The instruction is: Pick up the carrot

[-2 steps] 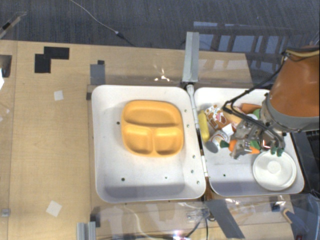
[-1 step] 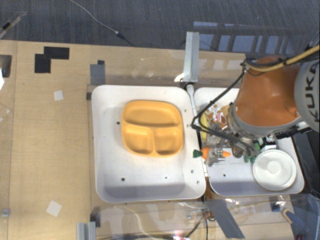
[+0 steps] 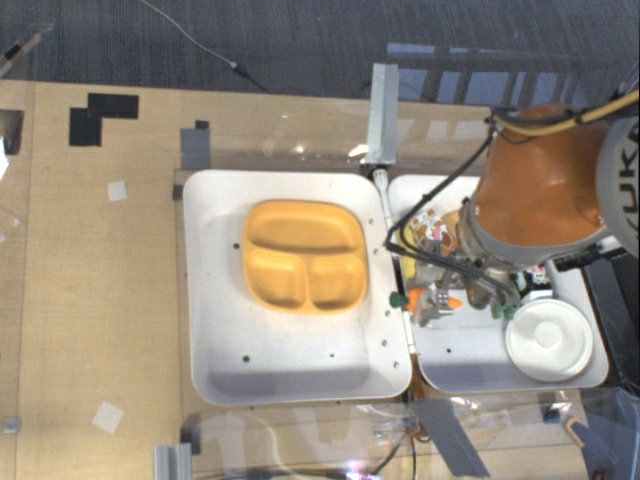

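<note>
The carrot [image 3: 454, 303] lies in the right bin [image 3: 470, 368] near its left wall. An orange stretch shows to the right of the gripper, and a green top [image 3: 398, 297] pokes out on the gripper's left. My gripper [image 3: 430, 305] sits low over the middle of the carrot and hides that part. The arm's orange band [image 3: 540, 183] and grey wrist cover much of the bin's back half.
A white bowl [image 3: 547, 338] stands in the right bin's front right corner. A colourful printed item [image 3: 434, 231] lies behind the gripper, partly under the arm. The left bin [image 3: 215, 298] holds a yellow divided plate [image 3: 305, 256]. A metal divider post [image 3: 382, 118] rises between the bins.
</note>
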Controlling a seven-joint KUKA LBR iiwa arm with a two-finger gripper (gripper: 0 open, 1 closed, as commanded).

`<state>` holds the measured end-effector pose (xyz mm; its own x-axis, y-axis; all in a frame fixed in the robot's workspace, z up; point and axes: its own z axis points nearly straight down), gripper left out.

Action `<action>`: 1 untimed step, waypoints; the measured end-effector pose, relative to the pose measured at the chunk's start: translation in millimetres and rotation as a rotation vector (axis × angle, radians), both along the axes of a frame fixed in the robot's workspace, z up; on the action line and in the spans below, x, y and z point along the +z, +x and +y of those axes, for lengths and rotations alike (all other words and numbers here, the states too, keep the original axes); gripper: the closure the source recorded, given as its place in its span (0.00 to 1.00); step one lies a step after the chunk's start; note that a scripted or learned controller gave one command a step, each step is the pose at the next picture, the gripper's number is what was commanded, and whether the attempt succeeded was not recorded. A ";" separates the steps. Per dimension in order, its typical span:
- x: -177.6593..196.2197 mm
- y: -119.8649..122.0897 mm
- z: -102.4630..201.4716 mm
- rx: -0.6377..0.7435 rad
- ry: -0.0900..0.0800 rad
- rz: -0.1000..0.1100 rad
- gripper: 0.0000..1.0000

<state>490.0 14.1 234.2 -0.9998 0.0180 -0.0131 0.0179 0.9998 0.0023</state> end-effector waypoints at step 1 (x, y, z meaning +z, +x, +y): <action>11.4 2.1 1.2 0.004 0.001 -0.008 1.00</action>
